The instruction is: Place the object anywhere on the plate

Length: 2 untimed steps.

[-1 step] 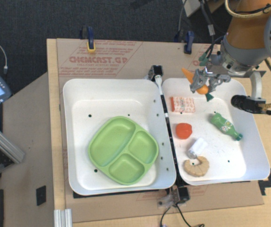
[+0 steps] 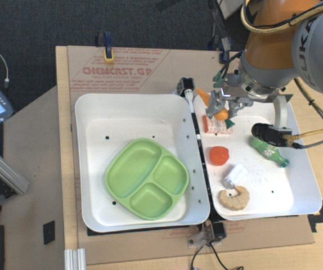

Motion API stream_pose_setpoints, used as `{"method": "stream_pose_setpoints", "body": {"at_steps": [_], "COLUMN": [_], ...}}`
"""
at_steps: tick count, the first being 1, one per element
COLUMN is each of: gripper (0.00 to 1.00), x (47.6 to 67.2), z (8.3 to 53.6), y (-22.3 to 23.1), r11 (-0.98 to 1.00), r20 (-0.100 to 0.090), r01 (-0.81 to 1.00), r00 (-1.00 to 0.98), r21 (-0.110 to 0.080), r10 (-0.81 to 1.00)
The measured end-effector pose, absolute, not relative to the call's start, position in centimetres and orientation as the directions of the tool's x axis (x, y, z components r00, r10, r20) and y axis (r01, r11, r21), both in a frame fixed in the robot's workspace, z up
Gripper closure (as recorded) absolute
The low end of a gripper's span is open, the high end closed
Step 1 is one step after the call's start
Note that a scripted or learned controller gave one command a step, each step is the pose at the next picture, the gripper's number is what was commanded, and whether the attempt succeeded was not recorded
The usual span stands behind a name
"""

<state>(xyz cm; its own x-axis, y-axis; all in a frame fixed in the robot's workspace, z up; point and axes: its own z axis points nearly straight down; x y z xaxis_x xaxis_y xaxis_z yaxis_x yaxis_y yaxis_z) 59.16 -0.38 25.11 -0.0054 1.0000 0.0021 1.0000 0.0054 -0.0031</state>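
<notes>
Camera view shows the green three-compartment plate [image 2: 147,178] lying in the left bin [image 2: 88,151], low and left of frame centre, with nothing on it. The gripper [image 2: 222,108] hangs over the upper left corner of the right bin [image 2: 302,179], just right of the wall where the two bins meet. A small orange object [image 2: 222,115] sits right at its fingertips and seems to be between them, though the view is too cluttered there to be sure; a white-and-pink block [image 2: 218,125] lies directly beneath. Whether the fingers stand wide or narrow cannot be told. From the gripper the plate lies down and to the left, across the shared wall, its long axis running from upper left to lower right. Also in the right bin are a red object [image 2: 218,155], a green bottle [image 2: 269,151], a white piece [image 2: 236,174] and a tan ring-shaped object [image 2: 233,198].
</notes>
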Motion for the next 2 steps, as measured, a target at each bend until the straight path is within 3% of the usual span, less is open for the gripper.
{"method": "stream_pose_setpoints", "body": {"at_steps": [2], "gripper": [1.0], "x": [57.8], "z": [22.9], "y": [10.7], "r11": [0.007], "r20": [0.002], "r01": [1.0], "r00": [-0.007], "r21": [-0.002], "r10": [1.0]}}
